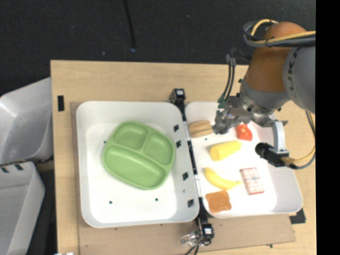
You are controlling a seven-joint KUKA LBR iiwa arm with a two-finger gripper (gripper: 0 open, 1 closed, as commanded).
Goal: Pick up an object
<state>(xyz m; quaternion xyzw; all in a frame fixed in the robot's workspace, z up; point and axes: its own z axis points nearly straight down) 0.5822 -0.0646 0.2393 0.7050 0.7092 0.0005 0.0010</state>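
While the gripper [226, 120] hangs over the right bin's [289, 187] far left part, I cannot tell its finger state. Just beside it lie a tan block [200, 127] at the bin's left wall and a red piece [244, 132]. The corn [224, 150] lies nearer, long axis left-right. Nearer still: banana [220, 179], toast [218, 201], card [252, 180]. A green plate [139, 154] sits in the left bin [90, 201].

Pink-patterned card [252, 181], print too small to read, no legible text
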